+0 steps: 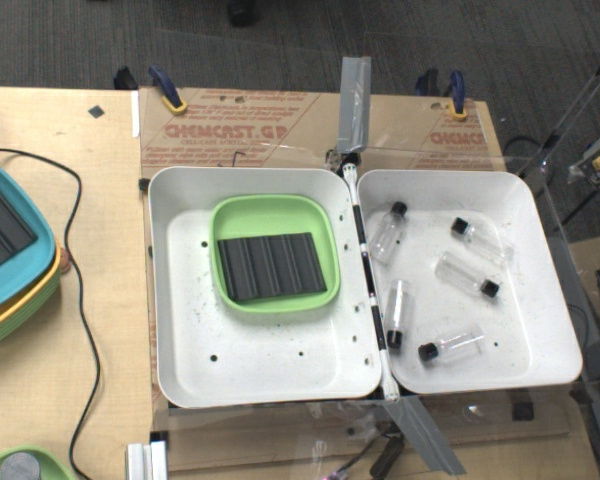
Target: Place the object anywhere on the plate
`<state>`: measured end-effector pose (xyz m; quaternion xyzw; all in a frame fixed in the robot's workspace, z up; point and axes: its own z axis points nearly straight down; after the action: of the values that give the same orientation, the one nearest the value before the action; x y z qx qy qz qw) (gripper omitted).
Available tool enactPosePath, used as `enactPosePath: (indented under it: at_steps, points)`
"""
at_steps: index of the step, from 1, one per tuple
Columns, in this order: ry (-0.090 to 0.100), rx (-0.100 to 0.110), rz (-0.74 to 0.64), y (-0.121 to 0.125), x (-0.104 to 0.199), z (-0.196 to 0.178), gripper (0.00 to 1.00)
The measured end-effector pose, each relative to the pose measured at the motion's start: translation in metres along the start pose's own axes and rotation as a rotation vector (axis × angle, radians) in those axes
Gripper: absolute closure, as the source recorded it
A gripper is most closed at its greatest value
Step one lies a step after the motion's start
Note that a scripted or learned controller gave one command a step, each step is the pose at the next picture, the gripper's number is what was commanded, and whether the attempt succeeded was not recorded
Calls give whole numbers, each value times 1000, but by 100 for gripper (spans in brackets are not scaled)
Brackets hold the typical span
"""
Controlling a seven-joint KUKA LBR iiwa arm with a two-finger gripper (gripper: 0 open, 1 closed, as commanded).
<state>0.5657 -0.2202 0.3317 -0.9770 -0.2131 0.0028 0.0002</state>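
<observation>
Two white bins sit side by side. The left bin (180, 358) holds a green plate (275, 218) with a dark ribbed insert (272, 266). The right bin (540, 358) holds five clear vials (467, 275) with black caps, scattered apart.

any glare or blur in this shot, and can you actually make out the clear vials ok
Camera view: even, soft light, faint shadows inside the bin walls, no strong glare. The green plate is sharp. The clear vials in the right bin blend into the white floor; their black caps stand out most.
</observation>
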Motion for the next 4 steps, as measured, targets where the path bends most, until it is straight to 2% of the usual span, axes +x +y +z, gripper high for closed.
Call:
enactPosePath:
  at_steps: [1, 2, 3, 4]
  points:
    - [-1, 3, 216, 0, -3, 34, 0]
    - [-1, 2, 229, -3, -10, 59, 0]
    - [1, 2, 232, -12, -30, 37, 0]
    - [0, 2, 232, -16, -38, 59, 0]
